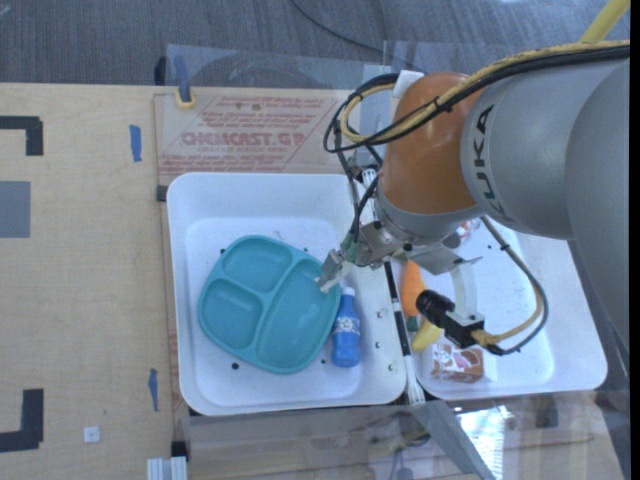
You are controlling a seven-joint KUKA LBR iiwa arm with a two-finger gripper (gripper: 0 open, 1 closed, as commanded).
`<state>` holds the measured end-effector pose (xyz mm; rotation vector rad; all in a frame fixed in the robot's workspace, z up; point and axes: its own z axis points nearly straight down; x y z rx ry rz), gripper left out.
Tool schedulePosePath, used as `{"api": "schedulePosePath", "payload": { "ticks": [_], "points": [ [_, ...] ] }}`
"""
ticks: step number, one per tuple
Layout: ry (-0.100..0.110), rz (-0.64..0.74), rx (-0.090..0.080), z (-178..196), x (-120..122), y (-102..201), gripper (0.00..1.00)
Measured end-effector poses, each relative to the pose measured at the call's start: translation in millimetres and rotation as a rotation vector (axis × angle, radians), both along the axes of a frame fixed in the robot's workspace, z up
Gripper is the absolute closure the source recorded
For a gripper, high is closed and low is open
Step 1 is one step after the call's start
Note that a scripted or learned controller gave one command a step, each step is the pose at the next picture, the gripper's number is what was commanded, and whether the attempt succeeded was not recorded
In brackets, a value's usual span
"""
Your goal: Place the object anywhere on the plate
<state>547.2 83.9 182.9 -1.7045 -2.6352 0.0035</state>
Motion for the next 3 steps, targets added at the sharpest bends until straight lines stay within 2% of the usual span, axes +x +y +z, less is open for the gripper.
{"api": "schedulePosePath", "payload": {
  "ticks": [1,2,3],
  "points": [
    [-0.016,-0.002,0.003,-85,-19,42,0.0],
    [0.003,-0.049,-0.01,-94,51,45,0.0],
    [-0.01,-0.183,-0.02,-91,-10,71,0.0]
  ]
}}
